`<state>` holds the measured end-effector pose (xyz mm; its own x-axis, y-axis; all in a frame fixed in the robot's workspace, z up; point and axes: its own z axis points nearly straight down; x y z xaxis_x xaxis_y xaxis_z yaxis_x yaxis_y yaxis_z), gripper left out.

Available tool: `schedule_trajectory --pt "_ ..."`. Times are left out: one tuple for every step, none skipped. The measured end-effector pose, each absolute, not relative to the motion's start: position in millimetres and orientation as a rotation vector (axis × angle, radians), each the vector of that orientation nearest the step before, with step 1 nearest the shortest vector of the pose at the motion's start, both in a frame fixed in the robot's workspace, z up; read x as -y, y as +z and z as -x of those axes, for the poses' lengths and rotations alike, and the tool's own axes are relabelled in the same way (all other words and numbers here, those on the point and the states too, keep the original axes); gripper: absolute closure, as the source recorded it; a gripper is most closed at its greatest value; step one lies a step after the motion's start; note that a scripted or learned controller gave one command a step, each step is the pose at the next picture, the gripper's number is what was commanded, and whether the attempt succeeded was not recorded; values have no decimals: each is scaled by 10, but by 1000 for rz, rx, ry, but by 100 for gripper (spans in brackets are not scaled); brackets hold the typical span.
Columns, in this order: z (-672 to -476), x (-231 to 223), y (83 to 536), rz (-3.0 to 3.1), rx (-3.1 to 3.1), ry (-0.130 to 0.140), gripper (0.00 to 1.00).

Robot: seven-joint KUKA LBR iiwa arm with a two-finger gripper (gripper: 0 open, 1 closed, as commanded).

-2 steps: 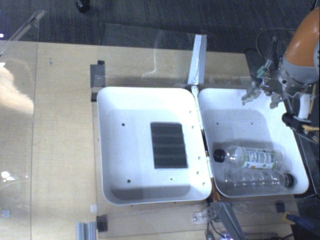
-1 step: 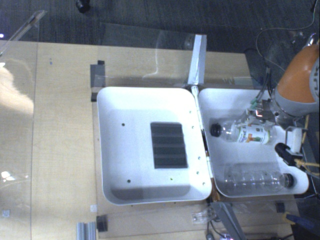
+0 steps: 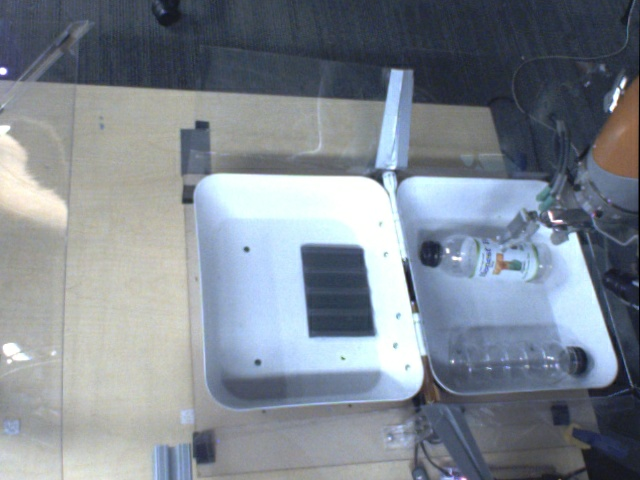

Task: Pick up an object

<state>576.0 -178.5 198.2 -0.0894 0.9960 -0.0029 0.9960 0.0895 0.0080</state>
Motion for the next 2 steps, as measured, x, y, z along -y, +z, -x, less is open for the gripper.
schedule_trajectory --pt "-5885 1749 1184 -2024 -2395 6 0" --pt "-5055 2019 892 -2053 -2359 11 0"
